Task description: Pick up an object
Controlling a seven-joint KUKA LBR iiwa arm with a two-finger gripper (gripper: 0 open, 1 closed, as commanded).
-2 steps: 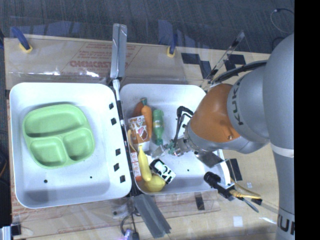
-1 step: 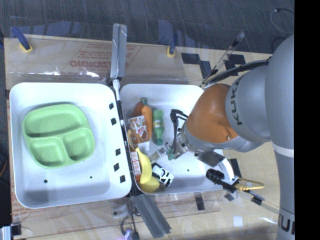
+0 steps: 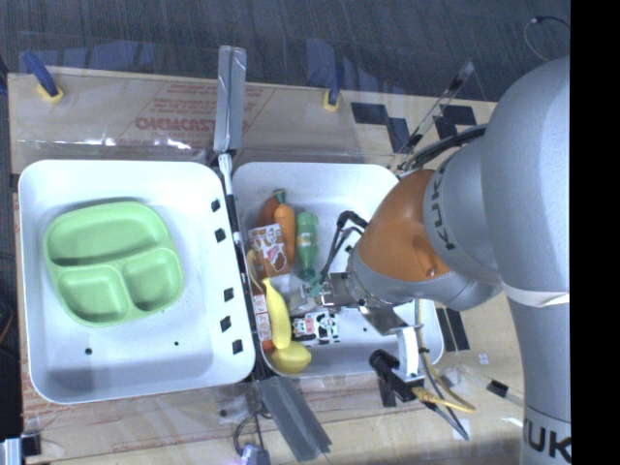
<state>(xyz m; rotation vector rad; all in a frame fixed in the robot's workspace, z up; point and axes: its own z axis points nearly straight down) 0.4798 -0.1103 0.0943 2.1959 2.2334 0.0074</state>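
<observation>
Reach step: gripper (image 3: 325, 303) low in right bin (image 3: 387, 177), grip state cannot tell. Banana (image 3: 277, 320) just left of it, carrot (image 3: 285, 223) beyond; next needs descent onto one

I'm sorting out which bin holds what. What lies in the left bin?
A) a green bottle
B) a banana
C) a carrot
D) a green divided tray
D: the green divided tray lies in the left bin, while the banana, carrot and green bottle are in the right bin.
</observation>
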